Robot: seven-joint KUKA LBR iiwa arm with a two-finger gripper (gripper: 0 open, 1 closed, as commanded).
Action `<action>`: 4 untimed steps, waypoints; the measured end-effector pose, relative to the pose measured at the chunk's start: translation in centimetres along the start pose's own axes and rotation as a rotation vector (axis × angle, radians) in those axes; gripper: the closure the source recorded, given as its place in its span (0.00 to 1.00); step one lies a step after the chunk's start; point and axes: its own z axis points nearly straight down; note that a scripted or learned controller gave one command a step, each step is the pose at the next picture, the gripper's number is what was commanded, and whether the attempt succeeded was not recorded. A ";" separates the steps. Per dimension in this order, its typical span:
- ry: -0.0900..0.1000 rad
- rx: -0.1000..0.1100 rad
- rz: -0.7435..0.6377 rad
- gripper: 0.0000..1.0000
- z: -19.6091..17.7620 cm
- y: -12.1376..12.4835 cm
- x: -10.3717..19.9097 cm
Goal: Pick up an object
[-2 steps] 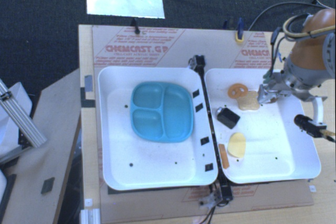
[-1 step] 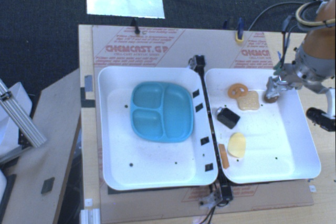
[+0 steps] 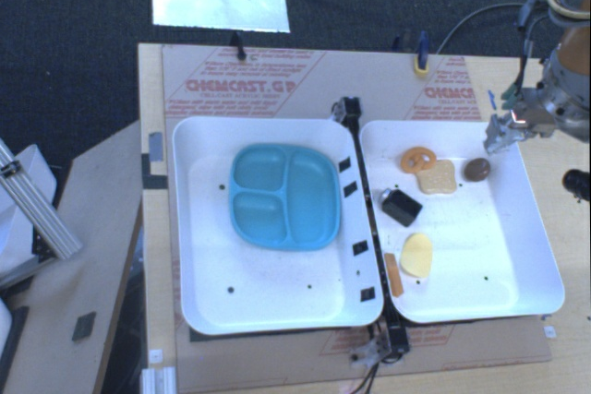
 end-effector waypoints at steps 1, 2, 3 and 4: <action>0.003 0.007 -0.002 1.00 -0.1 -0.7 4.9; 0.004 0.007 -0.005 1.00 1.2 -1.2 11.1; 0.003 0.007 -0.004 1.00 2.6 -0.5 16.5; 0.003 0.009 -0.003 1.00 4.4 -1.4 21.6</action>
